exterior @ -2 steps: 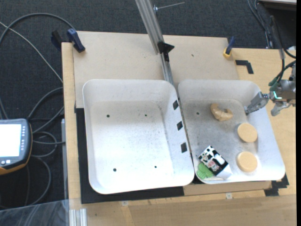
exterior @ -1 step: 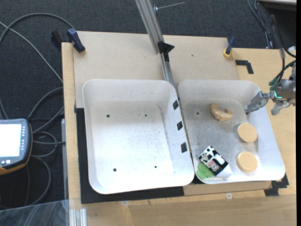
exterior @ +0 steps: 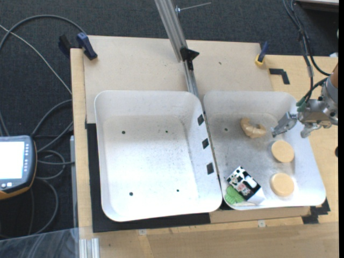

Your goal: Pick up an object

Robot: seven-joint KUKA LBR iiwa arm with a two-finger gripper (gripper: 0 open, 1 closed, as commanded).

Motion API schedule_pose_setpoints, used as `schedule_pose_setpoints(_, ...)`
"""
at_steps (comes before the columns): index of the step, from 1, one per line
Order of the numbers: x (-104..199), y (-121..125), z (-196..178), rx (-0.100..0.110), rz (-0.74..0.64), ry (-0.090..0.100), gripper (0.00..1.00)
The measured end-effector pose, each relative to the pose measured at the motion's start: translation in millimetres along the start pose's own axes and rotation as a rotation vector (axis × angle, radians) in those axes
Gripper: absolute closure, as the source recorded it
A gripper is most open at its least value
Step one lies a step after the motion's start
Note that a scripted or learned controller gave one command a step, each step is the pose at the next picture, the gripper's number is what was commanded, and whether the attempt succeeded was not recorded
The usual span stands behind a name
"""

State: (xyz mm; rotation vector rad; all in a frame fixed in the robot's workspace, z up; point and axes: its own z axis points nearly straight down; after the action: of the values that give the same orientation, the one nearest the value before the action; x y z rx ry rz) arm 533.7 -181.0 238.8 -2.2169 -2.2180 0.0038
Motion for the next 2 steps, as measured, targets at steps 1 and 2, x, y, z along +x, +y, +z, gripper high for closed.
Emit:
schedule_pose_setpoints(1,2,7,45,0.0,0.0,0.001,0.0)
schedule_pose_setpoints(2,7,5,108,0.002,0.0,0.002,0.0)
